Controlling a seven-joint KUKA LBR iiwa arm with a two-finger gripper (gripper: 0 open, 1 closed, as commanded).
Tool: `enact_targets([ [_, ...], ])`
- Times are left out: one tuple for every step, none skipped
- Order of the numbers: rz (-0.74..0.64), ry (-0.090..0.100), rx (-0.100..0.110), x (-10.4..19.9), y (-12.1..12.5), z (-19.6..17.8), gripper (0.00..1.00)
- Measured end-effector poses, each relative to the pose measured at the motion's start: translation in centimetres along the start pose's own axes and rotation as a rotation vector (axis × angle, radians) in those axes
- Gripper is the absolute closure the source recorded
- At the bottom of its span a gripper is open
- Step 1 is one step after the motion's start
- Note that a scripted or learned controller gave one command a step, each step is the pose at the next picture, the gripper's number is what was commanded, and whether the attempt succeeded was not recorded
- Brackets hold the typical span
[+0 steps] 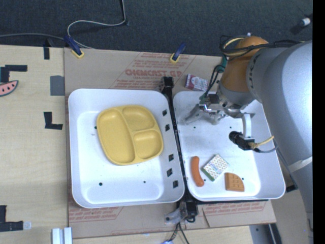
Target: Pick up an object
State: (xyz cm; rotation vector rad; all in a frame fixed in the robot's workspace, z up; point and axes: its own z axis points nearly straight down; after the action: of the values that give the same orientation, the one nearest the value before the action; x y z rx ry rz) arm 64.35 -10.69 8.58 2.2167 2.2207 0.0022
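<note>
In the right bin (264, 151), near its front edge, lie three things. One is an orange sausage (196, 171), another a small white-and-green patterned block (215, 166), the third an orange waffle-like piece (234, 182). My gripper (195, 116) hangs over the bin's far left part, pointing left and down, well behind those three things. Nothing shows in it. The arm's grey body and orange band (238, 70) cover the bin's far right corner.
The left bin (81, 136) holds a yellow divided plate (131, 133). A small packet (195, 82) lies on the cardboard behind the right bin. A black divider with clips (171, 136) runs between the bins. A cable (254, 144) loops off the wrist.
</note>
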Motion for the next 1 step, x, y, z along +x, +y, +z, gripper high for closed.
enact_targets([
  [0.001, 0.001, 0.002, 1.12, -7.49, -0.06, 0.0],
])
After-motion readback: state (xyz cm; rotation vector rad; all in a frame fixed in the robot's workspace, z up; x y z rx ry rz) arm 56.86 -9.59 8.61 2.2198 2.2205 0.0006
